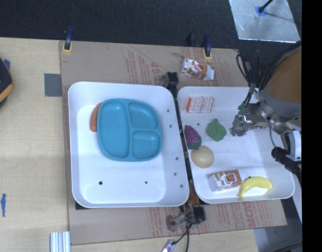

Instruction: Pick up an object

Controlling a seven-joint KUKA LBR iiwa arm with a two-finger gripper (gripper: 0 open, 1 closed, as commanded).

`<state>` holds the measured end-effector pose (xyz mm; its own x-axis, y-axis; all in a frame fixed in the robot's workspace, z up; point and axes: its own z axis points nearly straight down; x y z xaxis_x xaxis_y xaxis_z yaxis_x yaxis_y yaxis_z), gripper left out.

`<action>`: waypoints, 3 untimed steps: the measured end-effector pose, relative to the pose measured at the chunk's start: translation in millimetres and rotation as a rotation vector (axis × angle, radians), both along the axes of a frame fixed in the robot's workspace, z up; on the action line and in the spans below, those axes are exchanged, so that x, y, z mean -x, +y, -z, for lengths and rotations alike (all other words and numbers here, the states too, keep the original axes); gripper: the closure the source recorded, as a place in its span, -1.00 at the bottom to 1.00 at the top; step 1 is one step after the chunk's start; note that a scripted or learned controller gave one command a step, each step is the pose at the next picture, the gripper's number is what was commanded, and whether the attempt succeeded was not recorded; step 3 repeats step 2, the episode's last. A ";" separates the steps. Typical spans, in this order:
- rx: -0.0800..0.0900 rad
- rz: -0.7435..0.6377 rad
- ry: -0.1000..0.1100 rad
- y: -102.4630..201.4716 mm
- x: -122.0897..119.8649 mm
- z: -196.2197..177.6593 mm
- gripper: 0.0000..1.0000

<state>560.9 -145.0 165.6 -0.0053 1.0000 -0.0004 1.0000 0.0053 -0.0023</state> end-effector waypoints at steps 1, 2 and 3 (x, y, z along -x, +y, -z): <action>0.000 0.000 0.000 -0.2 0.2 0.2 -1.00; 0.000 -0.001 0.004 30.3 -32.6 74.7 -1.00; 0.000 -0.001 0.004 30.3 -32.6 74.7 -1.00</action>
